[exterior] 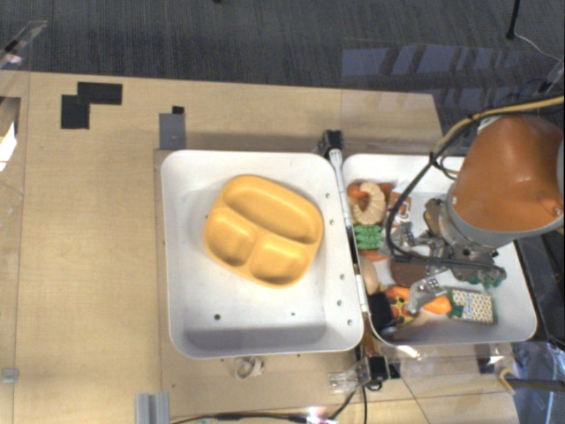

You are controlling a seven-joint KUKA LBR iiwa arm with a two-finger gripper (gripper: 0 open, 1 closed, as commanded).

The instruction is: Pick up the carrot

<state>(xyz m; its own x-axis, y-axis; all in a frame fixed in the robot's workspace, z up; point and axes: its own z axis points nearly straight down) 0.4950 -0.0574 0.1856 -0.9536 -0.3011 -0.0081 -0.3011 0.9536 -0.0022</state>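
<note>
I see the arm (512, 179) reaching in from the right over the right bin (521, 321), its orange band bulking large above the wrist. The pincer (422, 297) hangs low in the near half of that bin, pale metal fingers pointing down toward the clutter.

The carrot (434, 306) lies right at the pincer's tips — a small bright orange piece, smooth and toy-like, with a green end (455, 308) on the side away from the divider. Its long axis runs roughly across the bin, left to right, orange end toward the middle wall, green end toward the outer wall. Part of it is hidden under the fingers, so its full length is not clear to me.

Whether the pincer is apart, together or clamped on the carrot, I cannot tell; wrist and cables cover the gap.

Just beyond the carrot's green end sits a pale speckled block (478, 306). Farther from me than the pincer, against the divider, are a green piece (368, 237) and a round tan and red item (368, 200).

Well to the pincer's left, in the left bin (190, 325), rests a yellow divided tray (263, 228) — three hollows, tilted slightly.
</note>
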